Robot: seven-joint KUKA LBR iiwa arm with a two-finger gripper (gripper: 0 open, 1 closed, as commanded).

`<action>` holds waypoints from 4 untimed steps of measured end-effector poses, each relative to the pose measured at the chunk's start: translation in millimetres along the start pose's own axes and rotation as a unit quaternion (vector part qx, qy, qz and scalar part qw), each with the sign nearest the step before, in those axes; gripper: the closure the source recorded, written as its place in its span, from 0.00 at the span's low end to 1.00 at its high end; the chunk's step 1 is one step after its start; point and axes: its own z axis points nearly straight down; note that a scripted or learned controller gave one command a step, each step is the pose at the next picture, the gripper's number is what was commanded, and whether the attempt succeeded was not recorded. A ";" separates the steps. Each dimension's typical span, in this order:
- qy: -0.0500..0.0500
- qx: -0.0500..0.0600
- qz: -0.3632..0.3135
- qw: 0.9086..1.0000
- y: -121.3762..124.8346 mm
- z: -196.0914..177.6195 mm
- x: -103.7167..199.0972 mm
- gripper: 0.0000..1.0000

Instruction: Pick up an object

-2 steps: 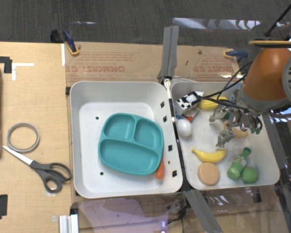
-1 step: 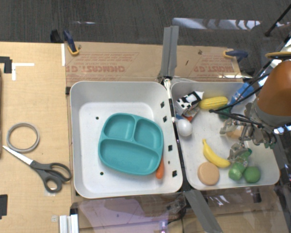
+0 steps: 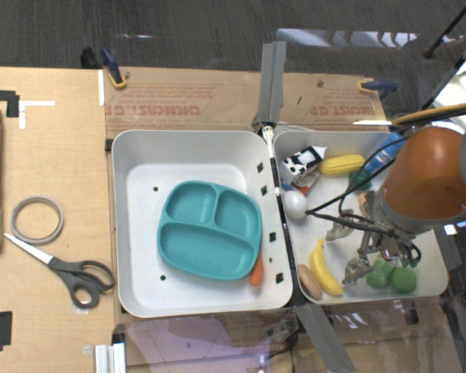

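Observation:
My gripper [image 3: 380, 264] hangs below the orange-banded wrist [image 3: 423, 173] in the right bin [image 3: 338, 137], near its front right corner. It is open, with its metal fingers [image 3: 356, 268] spread just above a lumpy green toy [image 3: 390, 277]. Whether they touch the toy I cannot tell; nothing is held. Left of the gripper lies a yellow banana [image 3: 323, 268], with a tan oval object [image 3: 309, 282] at its lower end. At the back of the bin are a yellow corn-like piece [image 3: 342, 164], a black-and-white toy [image 3: 303, 162] and a white ball [image 3: 295, 204].
The left bin [image 3: 132, 208] holds a teal divided plate [image 3: 210, 231] and an orange carrot [image 3: 255, 272] by its right wall. A tape roll [image 3: 36, 218] and scissors [image 3: 66, 270] lie on the bench at the left. Black cables [image 3: 334, 208] trail from the wrist across the right bin.

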 end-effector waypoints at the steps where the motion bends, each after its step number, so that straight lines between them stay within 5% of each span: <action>1: 0.000 0.000 0.026 1.000 28.5 0.0 2.3 0.00; 2: -0.001 0.001 0.076 0.997 -49.2 -0.3 -25.9 0.00; 3: -0.002 0.001 0.074 0.997 -48.3 -9.8 -27.5 1.00; 4: -0.002 0.000 0.098 0.995 -21.5 -1.1 -118.0 1.00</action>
